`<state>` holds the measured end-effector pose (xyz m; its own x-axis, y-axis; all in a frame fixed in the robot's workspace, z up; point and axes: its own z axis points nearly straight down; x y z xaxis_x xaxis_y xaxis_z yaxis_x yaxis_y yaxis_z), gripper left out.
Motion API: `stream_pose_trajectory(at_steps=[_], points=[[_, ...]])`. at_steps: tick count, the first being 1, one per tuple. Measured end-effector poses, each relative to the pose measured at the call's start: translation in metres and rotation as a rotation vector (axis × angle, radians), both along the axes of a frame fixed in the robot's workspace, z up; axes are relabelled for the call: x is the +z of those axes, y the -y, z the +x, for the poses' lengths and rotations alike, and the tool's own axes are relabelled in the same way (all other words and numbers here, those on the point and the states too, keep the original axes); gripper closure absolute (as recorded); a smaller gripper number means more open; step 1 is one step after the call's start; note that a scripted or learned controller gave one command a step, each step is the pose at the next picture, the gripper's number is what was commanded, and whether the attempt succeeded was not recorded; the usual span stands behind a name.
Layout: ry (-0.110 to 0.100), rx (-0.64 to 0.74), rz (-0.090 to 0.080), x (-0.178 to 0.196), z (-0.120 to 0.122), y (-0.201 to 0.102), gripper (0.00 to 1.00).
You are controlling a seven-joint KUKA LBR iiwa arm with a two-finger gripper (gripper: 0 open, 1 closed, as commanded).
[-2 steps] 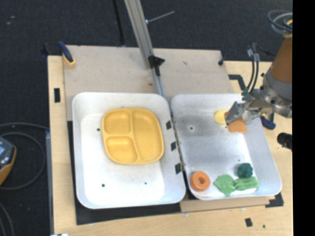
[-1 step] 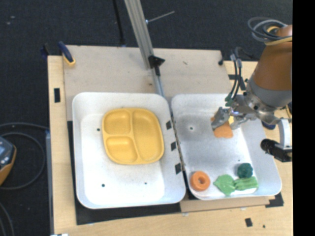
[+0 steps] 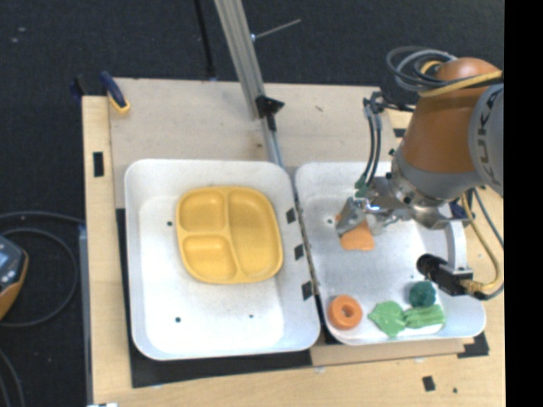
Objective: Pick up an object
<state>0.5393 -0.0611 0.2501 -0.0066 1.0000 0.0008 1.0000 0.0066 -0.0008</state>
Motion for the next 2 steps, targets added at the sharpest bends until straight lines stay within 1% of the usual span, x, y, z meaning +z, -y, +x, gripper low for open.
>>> stream_pose_trajectory(at_steps=[1,2], points=[[0.001,-0.001,-0.001,-0.011,-0.01,-0.048,1.0],[0.002,0.003,0.001,-0.01,-0.014,-0.111,1.0]])
